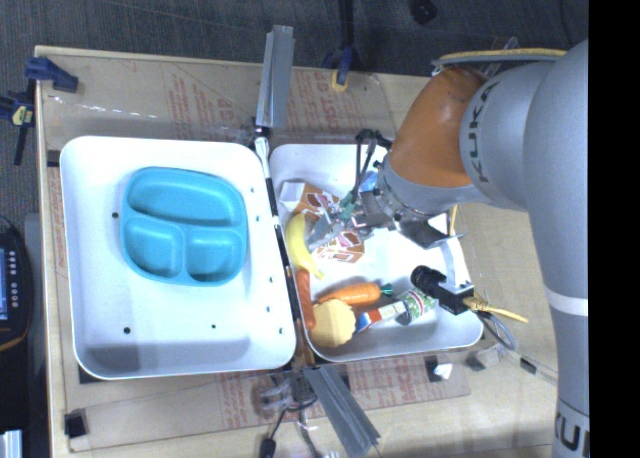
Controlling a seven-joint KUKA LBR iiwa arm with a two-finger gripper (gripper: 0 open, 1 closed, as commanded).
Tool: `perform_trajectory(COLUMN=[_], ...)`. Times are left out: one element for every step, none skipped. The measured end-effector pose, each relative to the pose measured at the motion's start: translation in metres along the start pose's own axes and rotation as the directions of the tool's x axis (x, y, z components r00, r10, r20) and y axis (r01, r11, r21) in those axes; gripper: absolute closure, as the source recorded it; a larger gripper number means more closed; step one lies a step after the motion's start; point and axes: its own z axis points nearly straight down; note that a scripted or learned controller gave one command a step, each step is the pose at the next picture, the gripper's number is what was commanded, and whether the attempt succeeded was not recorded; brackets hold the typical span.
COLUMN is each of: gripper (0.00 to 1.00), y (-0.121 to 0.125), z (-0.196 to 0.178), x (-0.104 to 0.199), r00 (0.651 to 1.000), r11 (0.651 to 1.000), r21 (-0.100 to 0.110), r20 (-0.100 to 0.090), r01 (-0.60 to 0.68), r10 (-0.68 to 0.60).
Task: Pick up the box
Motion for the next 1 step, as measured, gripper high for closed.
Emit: perform_trajectory(gripper=[0.0], y=[-0.0028], z=[0.055], x=[0.0096], r00=[0.926], r11=[0.926], r21=[-0.02], r20=[0.033], r01=[0.376], r10=[-0.376])
